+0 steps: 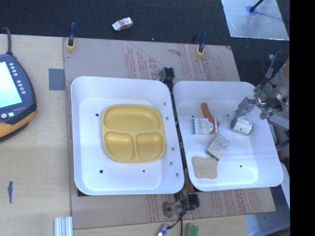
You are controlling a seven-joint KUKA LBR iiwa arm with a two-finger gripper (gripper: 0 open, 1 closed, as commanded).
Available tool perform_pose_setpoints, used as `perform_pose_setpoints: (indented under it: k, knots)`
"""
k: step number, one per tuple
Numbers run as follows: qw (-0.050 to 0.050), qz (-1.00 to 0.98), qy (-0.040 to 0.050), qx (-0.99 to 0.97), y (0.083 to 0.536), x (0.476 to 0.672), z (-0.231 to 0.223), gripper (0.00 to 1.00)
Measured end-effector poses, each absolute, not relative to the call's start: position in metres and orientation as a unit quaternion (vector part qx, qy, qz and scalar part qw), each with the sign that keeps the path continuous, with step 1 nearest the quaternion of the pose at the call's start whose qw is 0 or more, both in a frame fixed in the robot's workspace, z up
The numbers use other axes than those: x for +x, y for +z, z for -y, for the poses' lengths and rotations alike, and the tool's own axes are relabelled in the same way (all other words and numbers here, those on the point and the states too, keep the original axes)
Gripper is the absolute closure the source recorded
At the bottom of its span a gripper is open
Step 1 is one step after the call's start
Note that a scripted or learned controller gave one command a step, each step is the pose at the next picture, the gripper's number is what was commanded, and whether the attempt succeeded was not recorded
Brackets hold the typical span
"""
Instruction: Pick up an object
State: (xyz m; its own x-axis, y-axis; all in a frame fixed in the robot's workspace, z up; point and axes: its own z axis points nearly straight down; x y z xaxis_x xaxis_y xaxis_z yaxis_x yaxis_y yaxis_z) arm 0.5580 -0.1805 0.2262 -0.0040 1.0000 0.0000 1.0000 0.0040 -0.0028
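target: small white cup (242, 127) lying on its side in the right bin (256, 178), up near the bin's right wall, well apart from the other pieces
handling: I'm judging it light, stiff, smooth-walled plastic; likely to roll or skid if I'm nudging it off-centre
grip point: I'm thinking across the round body, fingers either side of the wall, not at the open end
neighbours: small printed carton (204, 126) and an orange stick-shaped piece (207, 110) sitting left of the cup; checkered packet (217, 146) below them; flat beige slab (204, 167) nearest the front rim
my tool: tool (244, 107) hanging just above and beside the cup, coming in over the right wall
opening: can't tell whether it's spread or closed, the view is too small and cluttered there
contact: nothing I can see between the tips; touching the cup or not, can't tell
left bin (88, 176): carrying a yellow divided plate (133, 132), not my concern
tabletop (34, 181): teach pendant (12, 95) lying at the far left
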Motion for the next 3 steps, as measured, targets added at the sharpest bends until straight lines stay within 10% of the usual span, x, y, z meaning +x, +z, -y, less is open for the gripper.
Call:
perform_pose_setpoints:
  k: [1, 2, 3]
  knots:
    - [0.001, 0.709, 0.0018, -0.705, 0.141, 0.614, 0.146, 0.0]
    - [0.002, 0.709, 0.0024, -0.705, 0.091, 0.626, 0.132, 0.0]
    - [0.002, 0.709, 0.0017, -0.705, 0.091, 0.524, 0.129, 0.0]
